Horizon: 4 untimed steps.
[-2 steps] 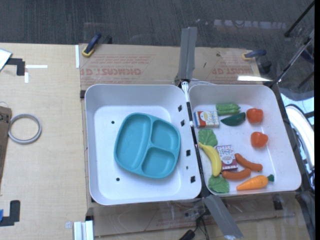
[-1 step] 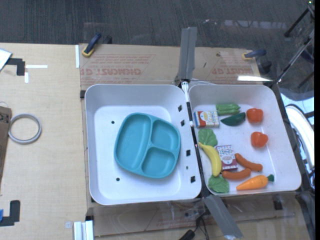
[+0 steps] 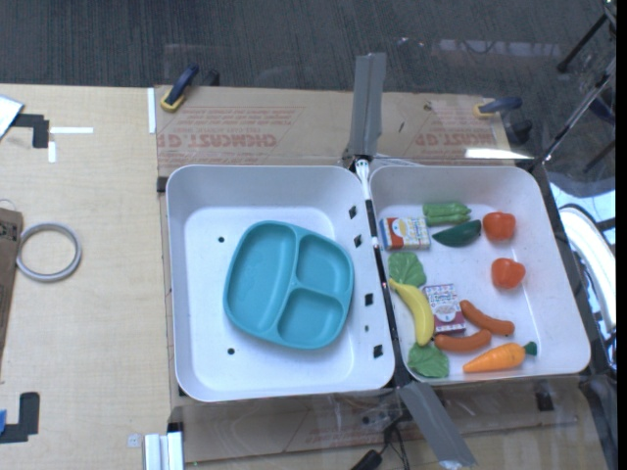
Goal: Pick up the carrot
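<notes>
Right edge of frame, the side the arm reaches in from: I cannot tell whether the gripper is released, clenched or grasping anything. Nothing here shows the carrot as held.

Nearest that edge is the right bin point(image 3: 545, 196). The carrot point(image 3: 498, 358) lies flat in its lower right corner, just inside the near wall. The carrot's green stub points to the right and the narrow tip to the lower left. Its long axis runs roughly left-right across the frame, rising slightly toward the right.

Judgement: of all the bin's contents the carrot sits closest to the arm's entry side, stub end first. A grasp across the thick middle would close along the frame's up-down direction.

Neighbours:
- lower sausage point(image 3: 462, 341), just beside the tip, upper left of it
- upper sausage point(image 3: 487, 317), near, above the carrot body
- lettuce leaf point(image 3: 428, 361), left of the tip, apart from it
- banana point(image 3: 416, 309) and small carton point(image 3: 443, 304), further left

Risks (judgement): the bin wall below the carrot and the lower sausage leave little room around the tip. The stub end has more room.

Upper part of the right bin: two tomatoes point(image 3: 499, 226), green vegetables point(image 3: 446, 211), another carton point(image 3: 405, 232). All are well apart from the target.

Further left, the left bin point(image 3: 186, 262) holds a teal divided plate point(image 3: 289, 284). A tape roll point(image 3: 46, 252) lies on the bench at far left.

Task status (judgement): pick not yet made.
</notes>
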Each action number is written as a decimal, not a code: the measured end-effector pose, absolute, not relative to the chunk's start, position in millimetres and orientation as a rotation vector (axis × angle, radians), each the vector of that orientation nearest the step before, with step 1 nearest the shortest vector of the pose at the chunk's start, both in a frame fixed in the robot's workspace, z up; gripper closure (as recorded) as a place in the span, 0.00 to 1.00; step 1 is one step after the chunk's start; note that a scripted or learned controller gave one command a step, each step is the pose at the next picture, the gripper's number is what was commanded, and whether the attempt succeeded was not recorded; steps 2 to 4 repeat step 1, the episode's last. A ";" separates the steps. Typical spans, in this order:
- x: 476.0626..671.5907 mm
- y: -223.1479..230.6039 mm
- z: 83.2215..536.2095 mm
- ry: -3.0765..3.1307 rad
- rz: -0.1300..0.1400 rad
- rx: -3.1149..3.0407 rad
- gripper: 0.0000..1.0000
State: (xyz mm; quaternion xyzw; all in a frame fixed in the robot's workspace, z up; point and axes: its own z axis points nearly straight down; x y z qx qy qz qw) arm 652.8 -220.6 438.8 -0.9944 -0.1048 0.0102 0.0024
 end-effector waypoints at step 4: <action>655.1 -219.5 443.1 -0.337 0.043 -3.116 1.00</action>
